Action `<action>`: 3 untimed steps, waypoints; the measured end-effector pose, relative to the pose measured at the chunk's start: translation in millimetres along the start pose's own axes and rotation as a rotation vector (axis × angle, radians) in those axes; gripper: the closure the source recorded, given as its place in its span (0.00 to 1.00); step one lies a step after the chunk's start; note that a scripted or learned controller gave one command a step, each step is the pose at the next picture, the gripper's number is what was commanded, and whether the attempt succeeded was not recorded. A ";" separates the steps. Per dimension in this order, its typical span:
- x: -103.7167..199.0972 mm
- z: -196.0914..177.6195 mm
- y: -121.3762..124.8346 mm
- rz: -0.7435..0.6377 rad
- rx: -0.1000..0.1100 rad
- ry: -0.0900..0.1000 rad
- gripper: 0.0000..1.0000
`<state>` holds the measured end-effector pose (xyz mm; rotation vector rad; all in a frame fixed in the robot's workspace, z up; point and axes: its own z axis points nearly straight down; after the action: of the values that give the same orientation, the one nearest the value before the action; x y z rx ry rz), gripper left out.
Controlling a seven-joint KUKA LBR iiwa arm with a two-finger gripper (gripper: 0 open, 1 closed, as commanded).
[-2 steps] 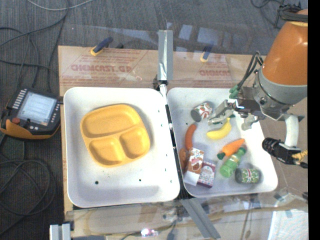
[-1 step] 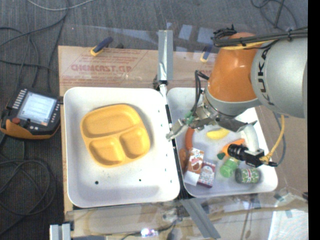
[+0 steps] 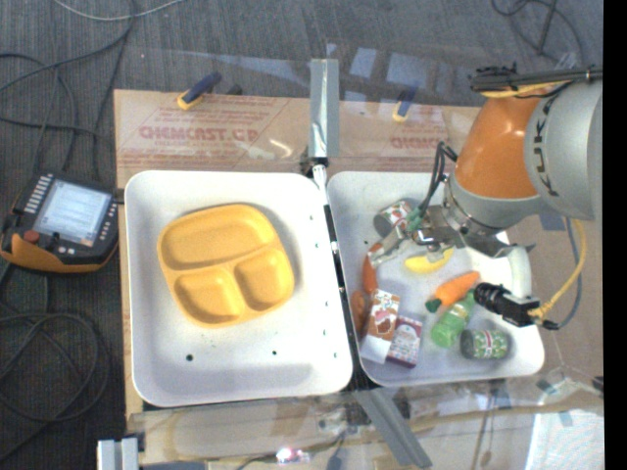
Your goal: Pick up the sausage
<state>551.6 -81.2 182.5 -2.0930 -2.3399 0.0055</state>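
Observation:
The sausage [image 3: 367,280] is a reddish-brown link lying lengthwise against the left wall of the right bin [image 3: 529,360]. Its lower end is partly covered by a red and white carton [image 3: 382,313]. My gripper [image 3: 404,240] hangs low over the upper middle of the right bin, just right of and above the sausage's top end. Nothing can be made out in its grasp. The grey arm with its orange band [image 3: 500,155] reaches in from the right.
Around the gripper lie a yellow fruit [image 3: 427,260], a carrot [image 3: 456,287], a green bottle [image 3: 449,327], a dark can [image 3: 487,344], a second carton [image 3: 405,342] and a small can [image 3: 397,213]. The left bin [image 3: 147,360] holds a yellow divided plate [image 3: 230,262].

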 end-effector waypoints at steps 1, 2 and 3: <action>32.7 -0.4 -16.8 -0.236 -0.001 0.001 0.00; 69.3 -0.2 -13.3 -0.224 -0.001 0.002 0.00; 64.7 -0.1 -13.0 -0.196 -0.001 0.002 0.00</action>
<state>531.5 -18.3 182.6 -1.8537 -2.5323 0.0022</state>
